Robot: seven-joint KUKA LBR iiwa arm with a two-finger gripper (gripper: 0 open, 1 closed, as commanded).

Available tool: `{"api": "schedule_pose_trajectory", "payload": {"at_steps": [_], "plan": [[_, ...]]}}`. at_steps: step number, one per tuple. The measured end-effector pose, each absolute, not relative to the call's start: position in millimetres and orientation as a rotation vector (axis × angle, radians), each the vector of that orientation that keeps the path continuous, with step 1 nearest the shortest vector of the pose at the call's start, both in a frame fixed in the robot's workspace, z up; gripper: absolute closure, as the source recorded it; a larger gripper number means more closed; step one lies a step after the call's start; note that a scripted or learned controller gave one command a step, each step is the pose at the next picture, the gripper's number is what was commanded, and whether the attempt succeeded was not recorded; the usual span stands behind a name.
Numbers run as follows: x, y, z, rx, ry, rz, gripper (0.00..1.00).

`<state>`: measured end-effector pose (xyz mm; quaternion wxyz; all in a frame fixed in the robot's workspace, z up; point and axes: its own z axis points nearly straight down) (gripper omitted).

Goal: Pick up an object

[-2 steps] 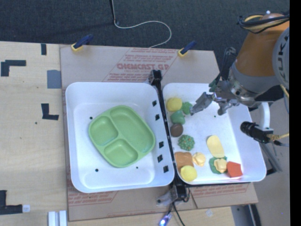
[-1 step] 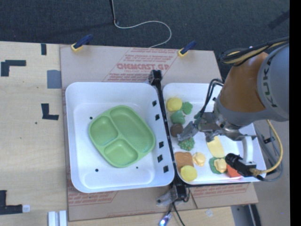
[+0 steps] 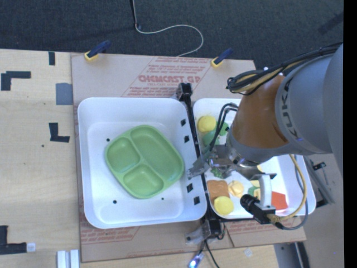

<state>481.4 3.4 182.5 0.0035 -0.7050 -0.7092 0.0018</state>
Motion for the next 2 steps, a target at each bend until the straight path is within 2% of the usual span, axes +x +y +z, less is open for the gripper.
{"api": "schedule_pose_trajectory", "payload": {"at_steps": [1, 2], "plan": [[482.2, 0.1, 193.2, -2.216, -2.220, 0.006, 1.00], [488.0, 85.4, 271.7, -2.209, -2.235, -0.010, 1.00]]}}
